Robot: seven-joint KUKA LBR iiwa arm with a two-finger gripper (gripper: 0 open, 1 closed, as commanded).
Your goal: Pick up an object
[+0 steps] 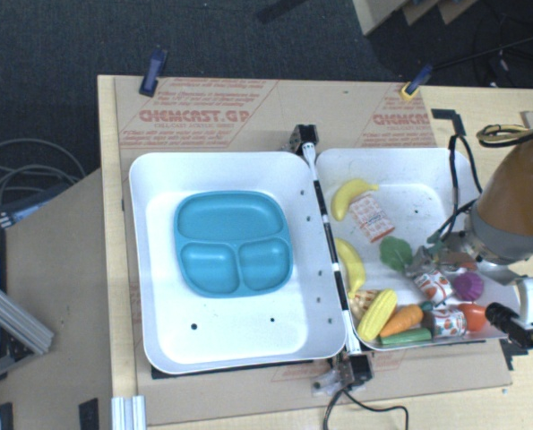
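Note:
The right bin (pixel 400 164) holds a pile of toy foods. A yellow banana (pixel 350 195) and a white-and-red packet (pixel 370 219) lie toward the back, with a green vegetable (pixel 395 253) at mid-bin. Along the divider sits a second banana (pixel 349 264). At the front lie a corn cob (pixel 378 313), a carrot (pixel 401 320), a red-and-white can (pixel 433 287), a purple piece (pixel 468 286) and a red piece (pixel 474 316). My gripper (pixel 434 260) is low over the right side of this bin, between the green vegetable and the can. Nothing is visibly lifted.
The left bin (pixel 159 240) carries a blue three-compartment plate (pixel 233 243). My arm's orange band (pixel 517 191) and grey wrist (pixel 503 240) overhang the right bin's right wall. Black cables (pixel 454 150) run along that bin's back right corner.

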